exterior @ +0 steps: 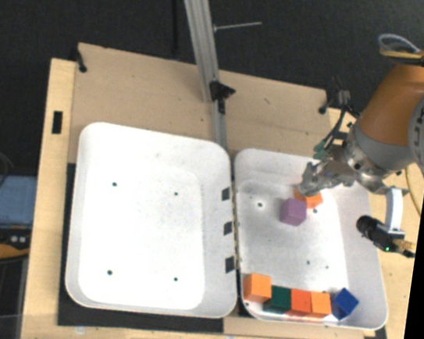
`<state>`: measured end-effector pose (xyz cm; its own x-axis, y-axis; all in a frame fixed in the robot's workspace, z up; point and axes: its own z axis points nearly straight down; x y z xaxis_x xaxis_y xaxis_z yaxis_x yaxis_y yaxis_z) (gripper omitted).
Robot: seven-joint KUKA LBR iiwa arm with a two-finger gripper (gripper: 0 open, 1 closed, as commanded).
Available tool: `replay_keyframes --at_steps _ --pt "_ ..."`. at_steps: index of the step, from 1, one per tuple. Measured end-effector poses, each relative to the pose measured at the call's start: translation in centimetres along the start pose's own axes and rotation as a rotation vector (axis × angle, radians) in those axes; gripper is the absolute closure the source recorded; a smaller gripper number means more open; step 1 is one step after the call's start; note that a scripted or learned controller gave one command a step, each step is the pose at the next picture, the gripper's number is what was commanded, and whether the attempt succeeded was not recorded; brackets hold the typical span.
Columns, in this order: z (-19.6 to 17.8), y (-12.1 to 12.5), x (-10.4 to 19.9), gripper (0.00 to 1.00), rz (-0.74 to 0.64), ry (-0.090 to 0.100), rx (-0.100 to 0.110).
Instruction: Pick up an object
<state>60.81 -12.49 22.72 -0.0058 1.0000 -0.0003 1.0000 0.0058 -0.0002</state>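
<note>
Row of orange, green and blue blocks [299,299] along right bin [358,250] near edge; gripper [314,182] over small orange block [309,197] beside purple cube [293,211]; grasp unconfirmed, lift pending.

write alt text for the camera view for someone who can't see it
A grey and orange robot arm reaches in from the right, its gripper low over a small orange block beside a purple block in the right white bin. Five more blocks line that bin's near edge; the left bin sits alongside.

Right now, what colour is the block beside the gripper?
Purple block, clearest in the camera view.
</note>
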Motion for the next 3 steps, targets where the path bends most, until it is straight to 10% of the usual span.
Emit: replay_keyframes --at_steps 3 --pt "-1.6 1.8 18.0 1.0 -0.003 0.002 -0.003"
